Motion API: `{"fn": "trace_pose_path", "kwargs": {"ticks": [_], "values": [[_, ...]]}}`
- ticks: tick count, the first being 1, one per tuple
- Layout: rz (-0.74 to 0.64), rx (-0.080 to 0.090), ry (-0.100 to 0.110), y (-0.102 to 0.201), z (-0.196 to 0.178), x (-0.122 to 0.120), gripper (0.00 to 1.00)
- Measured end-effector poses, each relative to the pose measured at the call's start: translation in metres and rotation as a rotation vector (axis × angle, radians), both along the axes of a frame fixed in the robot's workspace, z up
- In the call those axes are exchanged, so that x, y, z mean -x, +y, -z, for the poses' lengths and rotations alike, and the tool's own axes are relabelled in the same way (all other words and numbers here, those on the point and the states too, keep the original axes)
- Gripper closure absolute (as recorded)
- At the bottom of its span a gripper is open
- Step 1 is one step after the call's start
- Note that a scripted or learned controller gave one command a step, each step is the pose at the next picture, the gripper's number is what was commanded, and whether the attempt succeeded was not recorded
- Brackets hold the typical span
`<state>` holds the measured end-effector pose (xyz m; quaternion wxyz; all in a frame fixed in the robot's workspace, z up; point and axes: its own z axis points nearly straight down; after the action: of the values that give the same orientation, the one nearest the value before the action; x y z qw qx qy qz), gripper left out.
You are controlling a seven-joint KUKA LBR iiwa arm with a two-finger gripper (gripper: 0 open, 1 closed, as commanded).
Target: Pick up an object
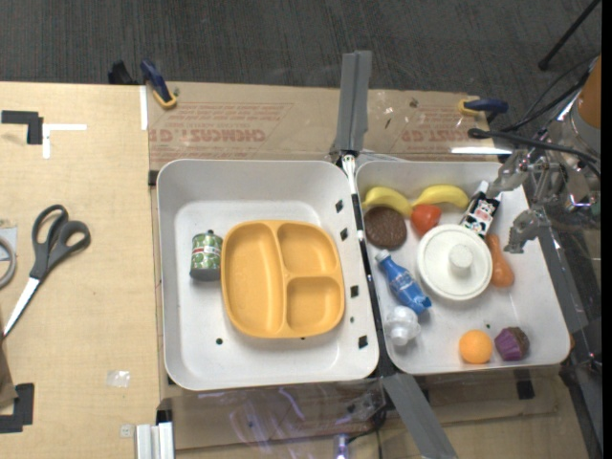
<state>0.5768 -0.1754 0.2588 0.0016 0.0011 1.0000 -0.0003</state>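
Camera view showed the gripper (523,207) hanging over the far right corner of the right bin (550,299), just beside a small black-and-white carton (481,213) that leaned against a white lidded bowl (456,261). Whether the gripper was apart or together could not be told, and nothing was seen clamped in it.

The carton was dark with a white printed face and stood tilted. Around it lay two yellow bananas (387,199) along the far wall, a red tomato (426,217), a brown round cookie (385,226), and an orange carrot-like piece (499,262) touching the bowl's right side. A blue bottle (402,283) lay slanted near the divider. An orange fruit (475,346) and a purple item (512,343) sat side by side at the near edge.

The left bin (182,352) held a yellow divided plate (284,277) with a green can (206,254) lying just to its left.

The bench (76,371) was pale wood. Black-handled scissors (48,247) lay on it, well apart from the bins. A cardboard sheet (239,127) was held behind the bins by blue clamps (158,82). Beyond was dark carpet (239,17).
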Motion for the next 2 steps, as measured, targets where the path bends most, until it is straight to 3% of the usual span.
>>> {"fn": "trace_pose_path", "kwargs": {"ticks": [1,2], "values": [[0.189,-0.002,-0.008,0.060,0.162,0.005,0.00],[0.504,-0.001,-0.005,0.024,0.143,-0.075,0.00]]}}
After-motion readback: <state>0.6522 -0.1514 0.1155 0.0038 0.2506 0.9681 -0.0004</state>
